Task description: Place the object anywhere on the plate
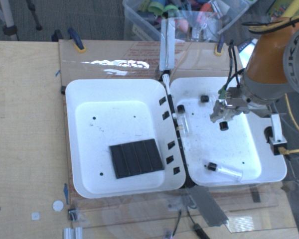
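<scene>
Two shallow white bins stand side by side on the pale wooden tabletop [20, 133]. On the tabletop near the front left corner of the bins lies a small white disc [57, 205]. Behind the bins lies a brown cardboard sheet [139, 51] with faint red print, which is too blurred to read.

The left bin [77, 133] holds one thing, a dark ribbed plate [136, 158]. The plate lies flat in the front half of the bin, a little turned against the walls.

Where the two bins meet, a row of small black clips [168, 131] runs along the rims.

The right bin [254, 156] holds several small things, all well apart from the plate. A short clear piece [182, 122] lies just beside the left wall. A small black cube [204, 98] lies near the back wall. A clear tube [224, 170] with a black end lies flat near the front wall. A second black cube [223, 126] is near the middle of the bin, just under the tool [224, 111].

The tool hangs low over the middle of the right bin; whether it is apart or together, I cannot tell. The orange and grey arm [269, 49] comes in from the right, and on its grey part the letters "UK" can be read at the edge.

Behind the bins stands a clear box [134, 9] with colourful toys inside.
</scene>
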